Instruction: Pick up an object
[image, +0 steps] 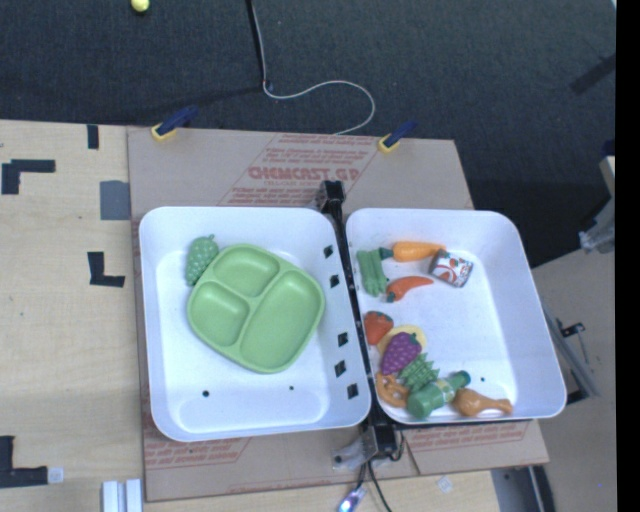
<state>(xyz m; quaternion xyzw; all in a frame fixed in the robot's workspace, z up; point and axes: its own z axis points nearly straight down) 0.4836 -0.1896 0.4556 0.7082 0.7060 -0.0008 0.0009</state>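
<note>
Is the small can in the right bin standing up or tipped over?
Tipped over. The can lies on its side on the right bin floor, its label facing up, near the orange carrot.

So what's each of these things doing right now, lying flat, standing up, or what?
green divided plate: flat in the left bin, compartments bare
green grapes: beside the plate's upper left edge, touching it
can: on its side in the right bin
carrot: lying flat, left of the can
purple grapes: in the toy pile by the divider
left bin: level
right bin: level
</note>
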